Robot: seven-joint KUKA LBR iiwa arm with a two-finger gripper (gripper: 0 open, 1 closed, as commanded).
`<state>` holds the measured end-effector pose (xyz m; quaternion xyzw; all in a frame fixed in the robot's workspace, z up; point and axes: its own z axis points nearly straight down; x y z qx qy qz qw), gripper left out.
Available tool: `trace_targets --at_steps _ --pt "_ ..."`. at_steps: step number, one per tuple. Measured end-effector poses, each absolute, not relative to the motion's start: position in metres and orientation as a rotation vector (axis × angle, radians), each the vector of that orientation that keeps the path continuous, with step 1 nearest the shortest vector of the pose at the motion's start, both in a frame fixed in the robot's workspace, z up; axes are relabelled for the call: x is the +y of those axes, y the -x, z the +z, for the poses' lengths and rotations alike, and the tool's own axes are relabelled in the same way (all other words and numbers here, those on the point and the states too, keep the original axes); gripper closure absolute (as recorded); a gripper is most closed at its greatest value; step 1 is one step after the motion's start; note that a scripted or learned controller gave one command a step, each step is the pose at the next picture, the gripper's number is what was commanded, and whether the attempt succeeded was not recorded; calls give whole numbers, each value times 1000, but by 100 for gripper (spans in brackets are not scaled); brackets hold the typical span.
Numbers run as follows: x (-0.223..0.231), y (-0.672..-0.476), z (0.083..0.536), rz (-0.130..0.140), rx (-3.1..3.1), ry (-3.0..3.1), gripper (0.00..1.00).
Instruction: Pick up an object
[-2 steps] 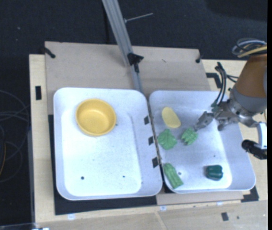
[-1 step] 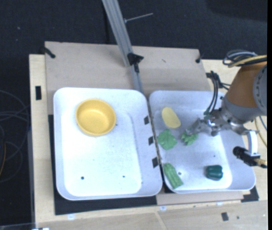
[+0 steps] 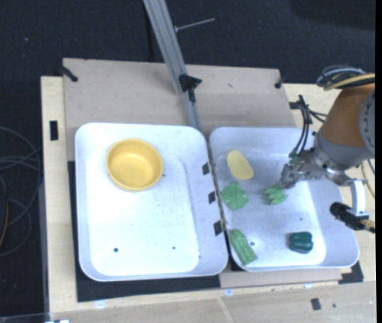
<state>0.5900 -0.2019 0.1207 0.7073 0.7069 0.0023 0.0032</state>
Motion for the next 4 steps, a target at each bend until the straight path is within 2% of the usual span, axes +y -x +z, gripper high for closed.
trace_targets --at_steps 1,2,3,4 --pt "-203 -587 164 4 2218 -2219 100" --pt "-203 -591 227 5 2218 -2218 100" --pt "-203 -591 227 0 2221 -2221 100" --pt "-156 -584 237 3 2224 -2217 100"
